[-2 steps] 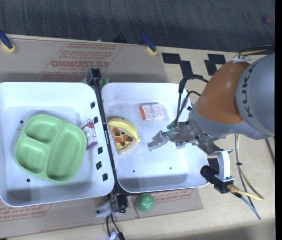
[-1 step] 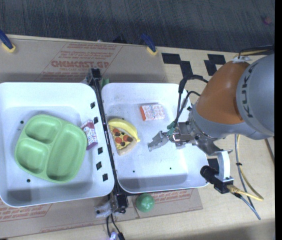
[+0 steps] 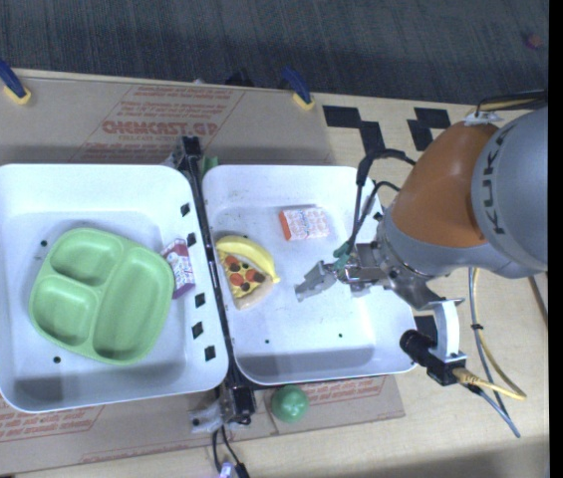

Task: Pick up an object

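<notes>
In the right bin (image 3: 361,361), a toy pizza slice (image 3: 244,270) with yellow crust and red topping lies by the left wall. Farther back rests a small orange and white packet (image 3: 304,223). My gripper (image 3: 313,280) hangs over the middle of this bin, pointing left. It is a little right of the pizza slice and in front of the packet, with nothing seen in its grasp. The grey arm with its orange band (image 3: 450,192) covers the bin's right side.
A green divided plate (image 3: 102,292) lies in the left bin (image 3: 22,197), with a small dark red wrapper (image 3: 180,266) against that bin's right wall. A green ball (image 3: 288,402) sits on the cardboard in front of the right bin. Blue clamps (image 3: 9,79) hold the cardboard's back edge.
</notes>
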